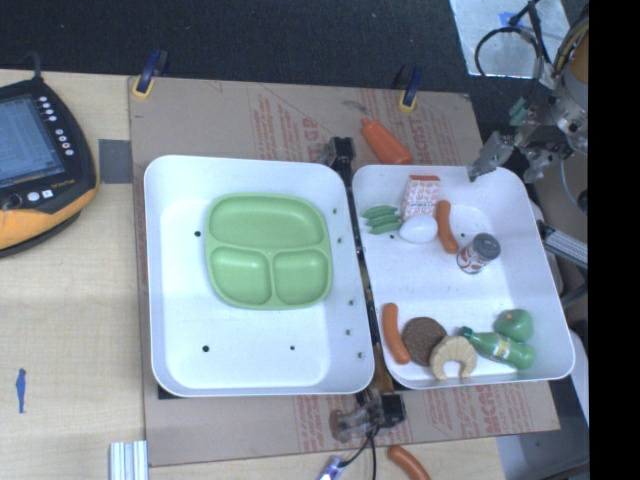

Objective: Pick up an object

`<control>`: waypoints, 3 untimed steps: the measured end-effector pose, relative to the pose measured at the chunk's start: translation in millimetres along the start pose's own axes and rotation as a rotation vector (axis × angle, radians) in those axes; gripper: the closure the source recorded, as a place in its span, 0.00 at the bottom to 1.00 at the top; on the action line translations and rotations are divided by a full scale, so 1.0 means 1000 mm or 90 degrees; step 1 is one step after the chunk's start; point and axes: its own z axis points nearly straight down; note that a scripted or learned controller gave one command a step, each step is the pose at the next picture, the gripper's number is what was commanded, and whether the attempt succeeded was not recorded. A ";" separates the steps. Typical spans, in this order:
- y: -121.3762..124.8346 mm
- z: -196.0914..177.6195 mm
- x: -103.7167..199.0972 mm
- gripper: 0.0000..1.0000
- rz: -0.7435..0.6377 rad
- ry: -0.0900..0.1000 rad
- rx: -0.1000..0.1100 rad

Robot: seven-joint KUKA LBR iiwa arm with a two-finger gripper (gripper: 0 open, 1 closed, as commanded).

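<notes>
The right white bin (535,268) holds several toy foods: green beans (380,217), a red-and-white carton (421,193), a white egg (418,230), an orange sausage (445,226) and a small can (480,253). At its near end lie a red hot dog (396,333), a brown patty (424,336), a bread slice (455,358), a green bottle (502,349) and a green pear (513,323). My gripper (510,158) hangs over the bin's far right corner, above the rim, open with nothing between its fingers. It stands well clear of every object.
The left white bin (180,348) bears a green divided plate (268,250). An orange carrot (385,142) lies on the cardboard beyond the bins, and another orange piece (410,461) lies near the front edge. A teach pendant (35,163) rests at far left. Clamps hold the cardboard's back edge.
</notes>
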 end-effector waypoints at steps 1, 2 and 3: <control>0.017 0.114 0.008 0.00 -0.002 0.000 0.002; 0.025 0.181 -0.002 0.00 -0.001 0.000 0.002; 0.026 0.180 0.047 0.00 -0.002 0.000 0.002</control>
